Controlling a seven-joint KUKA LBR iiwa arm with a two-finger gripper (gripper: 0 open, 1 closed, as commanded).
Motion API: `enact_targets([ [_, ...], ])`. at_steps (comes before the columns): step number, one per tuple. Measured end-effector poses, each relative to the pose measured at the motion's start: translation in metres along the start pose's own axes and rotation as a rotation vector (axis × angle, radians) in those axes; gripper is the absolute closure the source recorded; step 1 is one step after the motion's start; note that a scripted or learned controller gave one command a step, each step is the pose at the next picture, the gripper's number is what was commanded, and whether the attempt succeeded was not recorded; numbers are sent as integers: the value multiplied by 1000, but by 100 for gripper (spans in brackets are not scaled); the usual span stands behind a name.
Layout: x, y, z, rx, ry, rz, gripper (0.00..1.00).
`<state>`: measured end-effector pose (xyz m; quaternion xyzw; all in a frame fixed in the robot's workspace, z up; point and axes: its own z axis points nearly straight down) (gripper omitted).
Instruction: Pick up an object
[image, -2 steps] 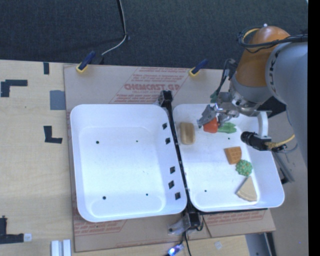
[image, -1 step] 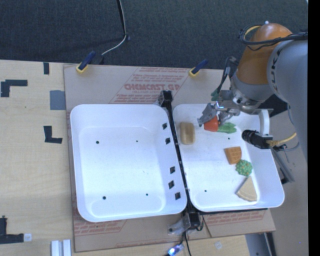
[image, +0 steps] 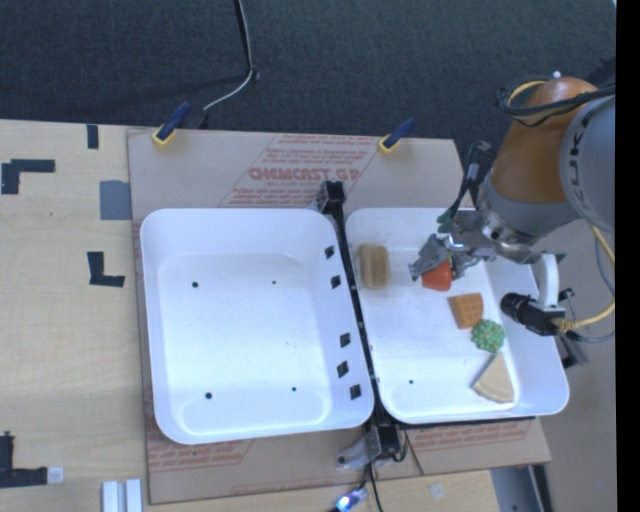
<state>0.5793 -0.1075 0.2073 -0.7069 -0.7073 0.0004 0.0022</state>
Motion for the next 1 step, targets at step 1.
enact_targets([
  [1, 80, 22, 13, -2, 0, -9, 100],
])
